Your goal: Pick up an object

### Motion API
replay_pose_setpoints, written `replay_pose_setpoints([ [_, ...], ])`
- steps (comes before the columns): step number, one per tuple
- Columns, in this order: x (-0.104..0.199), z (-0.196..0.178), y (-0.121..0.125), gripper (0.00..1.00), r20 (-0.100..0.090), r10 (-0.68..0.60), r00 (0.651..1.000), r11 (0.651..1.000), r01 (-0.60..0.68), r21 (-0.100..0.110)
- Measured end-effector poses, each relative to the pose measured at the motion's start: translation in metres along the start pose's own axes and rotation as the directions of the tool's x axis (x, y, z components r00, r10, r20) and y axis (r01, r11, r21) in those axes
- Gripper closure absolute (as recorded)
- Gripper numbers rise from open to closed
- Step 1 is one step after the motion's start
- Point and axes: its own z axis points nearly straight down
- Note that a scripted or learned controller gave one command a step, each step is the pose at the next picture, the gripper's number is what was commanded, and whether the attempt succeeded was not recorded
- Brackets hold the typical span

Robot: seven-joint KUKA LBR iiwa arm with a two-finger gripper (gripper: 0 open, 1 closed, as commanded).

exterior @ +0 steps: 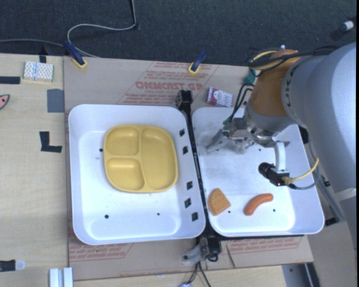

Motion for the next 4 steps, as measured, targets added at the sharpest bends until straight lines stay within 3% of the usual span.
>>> replay_pose_setpoints([
  [1,0.001,-0.009,0.000,1.00,-0.001,-0.001,1.000,1.000,0.001,0.001],
  [2,0.001,-0.009,0.000,0.00,-0.001,-0.001,1.000,1.000,0.001,0.001],
  [3,0.004,0.010,0.023,0.00,-0.003,-0.001,1.000,1.000,0.001,0.003],
  [4,0.004,0.009,-0.042,0.00,-0.001,0.000,1.000,1.000,0.000,0.001],
])
